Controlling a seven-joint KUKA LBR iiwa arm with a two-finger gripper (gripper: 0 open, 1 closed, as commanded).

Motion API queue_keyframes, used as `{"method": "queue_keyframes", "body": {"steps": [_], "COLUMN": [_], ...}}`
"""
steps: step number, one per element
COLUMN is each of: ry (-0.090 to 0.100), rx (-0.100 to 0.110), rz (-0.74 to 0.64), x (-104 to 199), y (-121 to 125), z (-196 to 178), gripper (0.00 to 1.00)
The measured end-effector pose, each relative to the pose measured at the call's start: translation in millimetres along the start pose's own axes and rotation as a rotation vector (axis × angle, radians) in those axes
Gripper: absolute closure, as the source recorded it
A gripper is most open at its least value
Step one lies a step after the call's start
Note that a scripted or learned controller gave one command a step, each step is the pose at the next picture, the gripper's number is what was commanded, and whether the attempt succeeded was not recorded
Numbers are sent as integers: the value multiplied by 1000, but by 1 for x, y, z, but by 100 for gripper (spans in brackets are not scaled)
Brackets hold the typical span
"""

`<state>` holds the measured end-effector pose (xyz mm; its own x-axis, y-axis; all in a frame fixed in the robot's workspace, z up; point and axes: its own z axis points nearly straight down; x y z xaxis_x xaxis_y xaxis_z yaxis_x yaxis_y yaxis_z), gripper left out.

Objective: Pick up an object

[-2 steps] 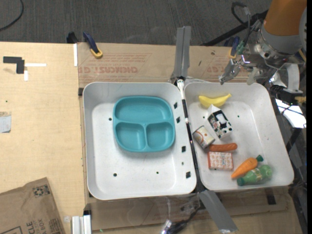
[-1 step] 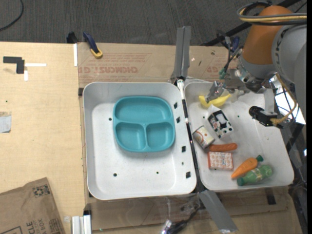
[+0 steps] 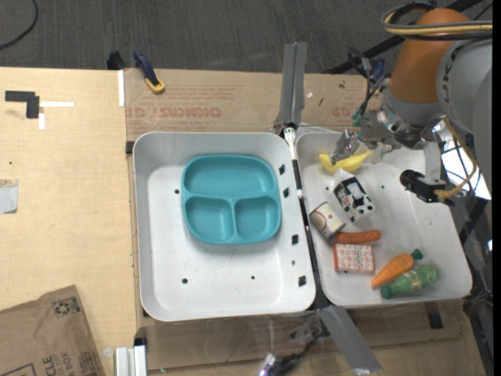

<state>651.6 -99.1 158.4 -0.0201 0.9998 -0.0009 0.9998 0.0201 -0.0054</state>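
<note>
You are looking down on two white bins. The gripper point(image 3: 345, 146) sits low in the right bin point(image 3: 446, 233), its fingers pinching a yellow banana point(image 3: 348, 161) near the bin's back left corner. A teal divided plate point(image 3: 232, 199) lies in the left bin point(image 3: 156, 233).

yellow banana point(image 3: 347, 161) lying flat at top left of right bin point(image 3: 450, 233), gripper point(image 3: 344, 145) right over its upper end. black-and-white block point(image 3: 353, 197) below it. small tin can point(image 3: 326, 220) on side, near left wall. orange-red sausage point(image 3: 359, 237), red box point(image 3: 355, 258), carrot point(image 3: 394, 267), green bottle point(image 3: 411, 282) lying low.
</note>
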Motion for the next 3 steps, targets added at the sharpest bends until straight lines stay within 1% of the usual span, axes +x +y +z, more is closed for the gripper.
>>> {"method": "queue_keyframes", "body": {"steps": [1, 2, 3], "ry": [1, 2, 2], "rx": [-2, 1, 1], "rz": [-231, 17, 17], "x": [-21, -40, -41], "y": [7, -71, -71], "z": [66, 7, 7], "gripper": [0, 0, 0]}}
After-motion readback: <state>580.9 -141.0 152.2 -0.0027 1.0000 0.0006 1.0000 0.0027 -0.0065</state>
